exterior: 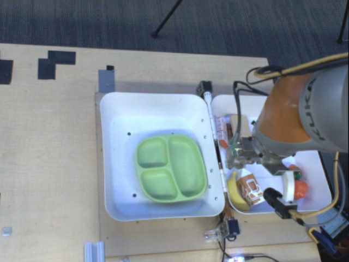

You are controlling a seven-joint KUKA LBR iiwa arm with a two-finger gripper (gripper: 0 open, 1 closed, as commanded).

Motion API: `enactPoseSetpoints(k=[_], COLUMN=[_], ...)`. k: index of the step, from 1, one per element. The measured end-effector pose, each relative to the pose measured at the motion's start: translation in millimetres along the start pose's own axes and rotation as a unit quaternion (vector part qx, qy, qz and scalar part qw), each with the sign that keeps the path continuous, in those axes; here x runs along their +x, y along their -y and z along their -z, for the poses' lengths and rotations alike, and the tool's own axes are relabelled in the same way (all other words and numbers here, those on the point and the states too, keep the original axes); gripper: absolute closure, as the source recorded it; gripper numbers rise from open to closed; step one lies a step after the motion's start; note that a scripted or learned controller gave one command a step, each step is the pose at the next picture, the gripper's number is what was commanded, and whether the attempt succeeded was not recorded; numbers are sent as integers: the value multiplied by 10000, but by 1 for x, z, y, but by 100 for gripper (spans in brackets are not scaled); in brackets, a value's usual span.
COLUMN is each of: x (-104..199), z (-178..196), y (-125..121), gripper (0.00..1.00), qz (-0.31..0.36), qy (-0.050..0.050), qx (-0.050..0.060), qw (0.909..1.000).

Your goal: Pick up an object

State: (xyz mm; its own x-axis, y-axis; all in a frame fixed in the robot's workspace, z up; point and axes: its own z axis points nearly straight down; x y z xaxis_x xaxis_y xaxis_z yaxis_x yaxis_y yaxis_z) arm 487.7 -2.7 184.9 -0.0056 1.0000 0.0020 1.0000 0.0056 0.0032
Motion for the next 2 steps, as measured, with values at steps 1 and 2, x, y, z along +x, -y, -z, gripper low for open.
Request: enactPoseSetpoints(k=[1,2], x=[-1,-68], z=[0,0], y=[0,1], gripper=[0,0], qz=[-8,-14], qy=[5,13], qx=[4,4], qw=[10000,10000])
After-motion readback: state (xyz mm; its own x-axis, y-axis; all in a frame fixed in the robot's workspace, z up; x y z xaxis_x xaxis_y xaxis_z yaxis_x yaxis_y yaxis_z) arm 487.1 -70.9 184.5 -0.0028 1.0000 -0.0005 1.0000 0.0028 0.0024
